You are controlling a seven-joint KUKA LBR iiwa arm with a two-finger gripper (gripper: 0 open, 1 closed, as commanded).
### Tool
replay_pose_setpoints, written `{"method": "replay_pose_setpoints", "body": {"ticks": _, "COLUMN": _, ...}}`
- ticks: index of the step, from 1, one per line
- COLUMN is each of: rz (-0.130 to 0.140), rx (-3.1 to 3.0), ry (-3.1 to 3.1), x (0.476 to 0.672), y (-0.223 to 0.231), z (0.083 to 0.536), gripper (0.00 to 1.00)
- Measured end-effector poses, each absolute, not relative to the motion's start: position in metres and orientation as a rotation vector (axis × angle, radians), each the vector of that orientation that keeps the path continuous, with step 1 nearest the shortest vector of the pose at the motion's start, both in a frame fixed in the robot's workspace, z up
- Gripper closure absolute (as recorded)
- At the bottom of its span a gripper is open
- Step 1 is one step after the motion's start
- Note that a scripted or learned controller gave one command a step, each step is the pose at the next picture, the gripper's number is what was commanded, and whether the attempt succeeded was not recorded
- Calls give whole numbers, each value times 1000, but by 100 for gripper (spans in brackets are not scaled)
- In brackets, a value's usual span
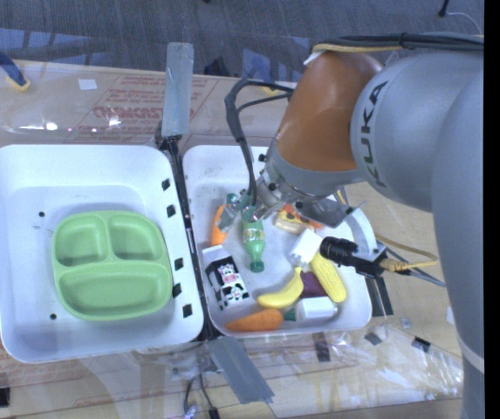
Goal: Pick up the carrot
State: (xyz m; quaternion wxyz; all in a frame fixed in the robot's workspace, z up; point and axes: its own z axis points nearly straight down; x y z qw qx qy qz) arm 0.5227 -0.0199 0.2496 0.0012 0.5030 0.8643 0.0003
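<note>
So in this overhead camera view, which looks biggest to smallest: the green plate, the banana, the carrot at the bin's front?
1. Green plate, clearly largest.
2. Carrot and banana: look alike in length; I can't rank them.

a grey and orange arm reaches over the right bin [199,171], where a carrot [255,321], banana [284,293] and green bottle [253,243] lie; a green plate [110,264] sits in the left bin [14,168].

The bench [101,103] is covered with clear plastic sheet, and brown cardboard with red print shows under it at the far side. Two shallow white bins lie directly on it, side by side and touching: the left bin [14,234] and the right bin [199,160]. Grey tape [178,90] runs from the far edge to their joint.
</note>
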Motion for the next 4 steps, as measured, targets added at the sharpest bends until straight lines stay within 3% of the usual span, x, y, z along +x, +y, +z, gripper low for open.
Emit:
{"method": "replay_pose_setpoints", "body": {"ticks": 1, "rz": -4, "rx": 1382, "ry": 2829, "x": 511, "y": 80, "z": 190, "gripper": 100}}
{"method": "replay_pose_setpoints", "body": {"ticks": 2, "rz": 9, "rx": 1644, "ry": 2668, "x": 478, "y": 26, "z": 347, "gripper": 100}}
{"method": "replay_pose_setpoints", "body": {"ticks": 3, "rz": 1, "rx": 1643, "ry": 2676, "x": 477, "y": 28, "z": 343, "gripper": 0}}
{"method": "replay_pose_setpoints", "body": {"ticks": 4, "rz": -19, "rx": 1758, "ry": 2620, "x": 511, "y": 4, "z": 207, "gripper": 0}}
